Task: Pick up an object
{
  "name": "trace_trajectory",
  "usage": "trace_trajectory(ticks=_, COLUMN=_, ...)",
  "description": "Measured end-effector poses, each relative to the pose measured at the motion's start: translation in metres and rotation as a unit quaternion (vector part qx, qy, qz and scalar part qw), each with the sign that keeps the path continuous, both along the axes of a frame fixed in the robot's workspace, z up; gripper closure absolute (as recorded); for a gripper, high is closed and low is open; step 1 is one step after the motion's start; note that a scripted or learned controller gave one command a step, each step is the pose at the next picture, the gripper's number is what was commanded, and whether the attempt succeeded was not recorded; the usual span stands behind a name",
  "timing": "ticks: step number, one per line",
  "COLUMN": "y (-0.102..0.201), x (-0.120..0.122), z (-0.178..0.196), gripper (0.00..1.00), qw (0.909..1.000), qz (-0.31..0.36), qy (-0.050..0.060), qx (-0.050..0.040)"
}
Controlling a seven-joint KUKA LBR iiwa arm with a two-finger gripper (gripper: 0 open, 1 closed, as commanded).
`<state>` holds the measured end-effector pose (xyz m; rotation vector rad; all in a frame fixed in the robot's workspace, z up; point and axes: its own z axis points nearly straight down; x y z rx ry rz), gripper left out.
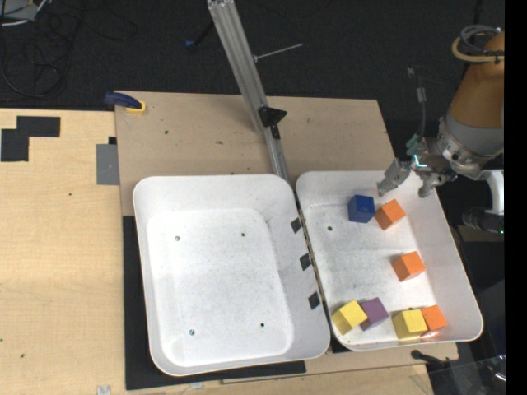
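Observation:
The right bin point(461, 280) holds several small blocks. A blue cube point(361, 208) and an orange cube point(390, 213) sit side by side near its far end. Another orange cube point(408, 265) lies mid-bin. At the near end are a yellow block point(349, 315), a purple block point(375, 311), a second yellow block point(409, 324) and an orange block point(433, 318). My gripper point(408, 179) hangs over the bin's far right corner, open, its fingers spread with nothing between them, just above and right of the orange cube.
The left bin point(152, 220) lies beside the right one, joined by black clips point(305, 262). A slanted aluminium rail point(247, 76) runs from the back down to the bins' junction. A blue-and-yellow clamp point(125, 101) sits at the bench's far left corner.

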<state>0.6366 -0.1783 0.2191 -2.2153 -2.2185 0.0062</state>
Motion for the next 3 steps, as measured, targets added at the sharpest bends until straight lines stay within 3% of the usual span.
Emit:
trace_trajectory(ticks=1, y=0.001, x=0.001, z=0.003, gripper=0.00, qw=1.0000, qz=0.002, qy=-0.002, qx=-0.0008)
trace_trajectory(ticks=2, y=-0.007, x=0.005, z=-0.052, gripper=0.00, qw=1.0000, qz=0.000, qy=0.000, qx=-0.0003)
trace_trajectory(ticks=3, y=-0.008, x=0.006, z=-0.088, gripper=0.00, qw=0.9999, qz=0.000, qy=-0.010, qx=-0.0032)
